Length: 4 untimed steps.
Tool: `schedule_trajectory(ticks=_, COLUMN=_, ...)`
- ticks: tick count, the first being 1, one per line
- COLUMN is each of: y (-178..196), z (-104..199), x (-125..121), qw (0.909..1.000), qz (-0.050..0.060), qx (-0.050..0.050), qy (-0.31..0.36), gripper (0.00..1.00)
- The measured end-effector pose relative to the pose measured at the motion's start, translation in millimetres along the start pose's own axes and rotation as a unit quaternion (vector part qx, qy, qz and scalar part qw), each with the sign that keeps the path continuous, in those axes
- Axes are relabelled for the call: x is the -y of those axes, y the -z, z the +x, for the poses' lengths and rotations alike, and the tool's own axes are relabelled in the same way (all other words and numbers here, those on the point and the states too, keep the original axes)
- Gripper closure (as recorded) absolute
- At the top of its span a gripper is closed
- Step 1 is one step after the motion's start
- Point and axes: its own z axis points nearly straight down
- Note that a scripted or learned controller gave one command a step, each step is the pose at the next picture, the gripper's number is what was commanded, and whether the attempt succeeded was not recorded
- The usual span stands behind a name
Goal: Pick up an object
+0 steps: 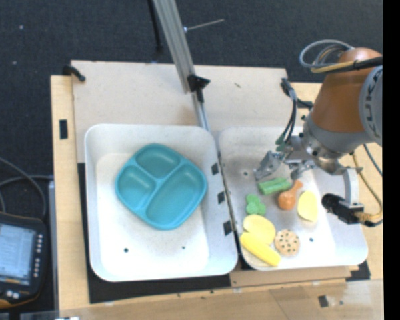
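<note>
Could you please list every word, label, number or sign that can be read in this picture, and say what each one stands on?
No text can be read anywhere in this view.
Handheld screen at the bench's left edge: its display shows faint lines, too small and blurred to read.
Blue tray, the toy food in the right bin, and the arm's orange band: no lettering visible.
</note>
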Motion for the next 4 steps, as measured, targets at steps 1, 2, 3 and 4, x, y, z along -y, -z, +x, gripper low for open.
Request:
schedule_trajectory(ticks=1, y=0, z=0, x=0, qw=1.0, qz=0.0, qx=0.0, qy=0.0, gripper=0.0)
schedule_trajectory(ticks=2, y=-45, z=2, x=6, qw=1.0, qz=0.003, qx=0.001, qy=-0.002, gripper=0.0)
schedule_trajectory(ticks=3, y=-102, z=6, x=0, qw=1.0, qz=0.003, qx=0.001, qy=-0.003, gripper=0.0)
schedule_trajectory(ticks=4, y=-113, z=5, x=0, qw=1.0, qz=0.001, qx=0.002, qy=-0.003, gripper=0.0)
